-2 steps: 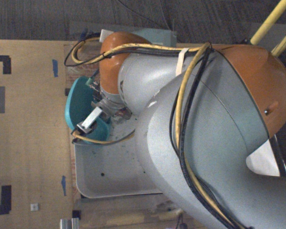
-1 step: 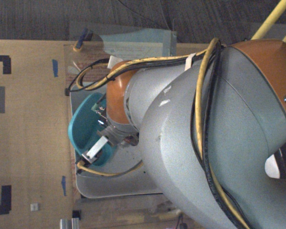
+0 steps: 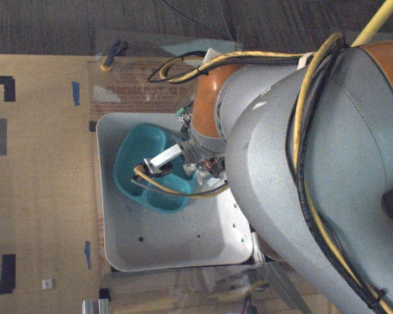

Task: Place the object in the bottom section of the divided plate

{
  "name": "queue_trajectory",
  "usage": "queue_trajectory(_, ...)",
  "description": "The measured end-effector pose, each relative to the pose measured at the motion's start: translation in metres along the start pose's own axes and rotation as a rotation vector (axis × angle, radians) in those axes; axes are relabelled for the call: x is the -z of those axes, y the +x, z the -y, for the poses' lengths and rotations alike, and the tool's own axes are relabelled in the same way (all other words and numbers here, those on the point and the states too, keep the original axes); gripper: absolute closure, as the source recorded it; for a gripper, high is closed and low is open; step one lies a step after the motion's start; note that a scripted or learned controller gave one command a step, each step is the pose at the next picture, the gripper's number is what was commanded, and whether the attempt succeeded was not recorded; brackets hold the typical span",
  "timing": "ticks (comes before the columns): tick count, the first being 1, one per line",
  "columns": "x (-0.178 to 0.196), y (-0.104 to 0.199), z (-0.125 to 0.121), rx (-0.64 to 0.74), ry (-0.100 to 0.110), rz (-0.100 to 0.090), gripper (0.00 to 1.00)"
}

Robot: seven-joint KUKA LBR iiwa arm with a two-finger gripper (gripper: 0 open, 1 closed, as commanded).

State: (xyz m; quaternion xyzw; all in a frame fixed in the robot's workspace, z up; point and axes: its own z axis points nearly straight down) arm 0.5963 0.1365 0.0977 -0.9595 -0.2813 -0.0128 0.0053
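A teal divided plate (image 3: 139,150) lies in the upper left part of the white bin (image 3: 177,241). Its large section faces the bin's top and smaller sections (image 3: 167,200) lie toward the bottom. My gripper (image 3: 198,169) hangs over the plate's right edge, mostly hidden under the grey wrist and the orange band. A small pale and dark shape shows beneath the wrist there, and I cannot tell whether it is a held object. The plate's visible sections look bare.
The arm (image 3: 314,175) covers the whole right side of the view, including the second bin. The white bin's floor below the plate shows a few small dark specks. Cardboard with blue tape marks (image 3: 75,93) lies to the left.
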Motion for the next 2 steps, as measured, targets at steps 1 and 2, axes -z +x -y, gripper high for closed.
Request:
queue_trajectory(1,0.0098,0.0005,0.0012,0.005,0.003,0.003,1.0)
queue_trajectory(2,0.0132,-0.0024,0.0032,0.008,0.009,0.016,1.0)
